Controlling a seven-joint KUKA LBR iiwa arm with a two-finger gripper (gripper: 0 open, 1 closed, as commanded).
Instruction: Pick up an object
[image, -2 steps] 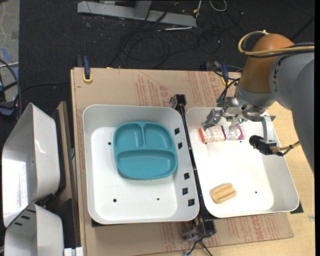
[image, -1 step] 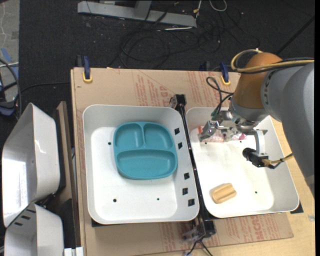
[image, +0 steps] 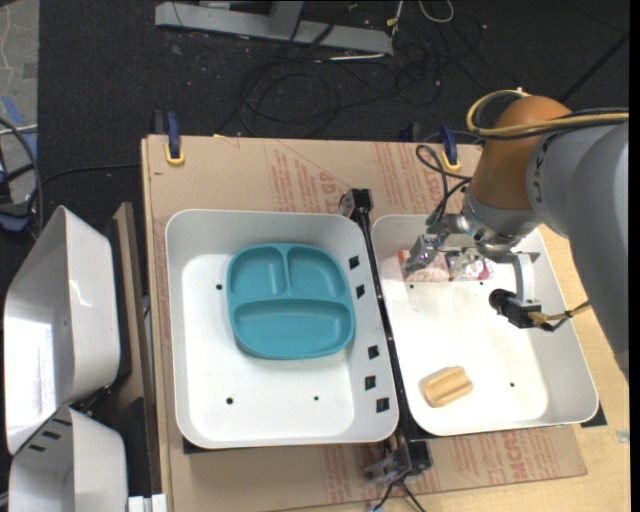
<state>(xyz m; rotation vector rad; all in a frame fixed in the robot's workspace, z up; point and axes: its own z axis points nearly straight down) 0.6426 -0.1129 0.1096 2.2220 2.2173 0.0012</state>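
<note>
Cardboard sheeting is covering the table (image: 300, 165), and two shallow white plastic bins are sitting on it side by side. The left bin (image: 190, 330) is carrying a teal plastic divided plate (image: 290, 300) with three compartments, lying flat near the bin's middle. The right bin (image: 560, 380) is carrying a tan, bun-shaped piece of toy bread (image: 446, 386) near its front edge, lying apart from everything else.

The grey arm with the orange band (image: 520, 150) is reaching in from the right and hanging over the far part of the right bin. Its end effector (image: 447, 252) is sitting low over a small pink and white object (image: 436, 264) that is resting near the bin's far left corner, close to the divider between the bins. The metal parts of the end effector are overlapping that object, so whether it is clasping the object or merely hovering on top of it is something I cannot tell. A black cable (image: 515, 308) is trailing from the wrist across the bin floor to the right of the object.
</note>
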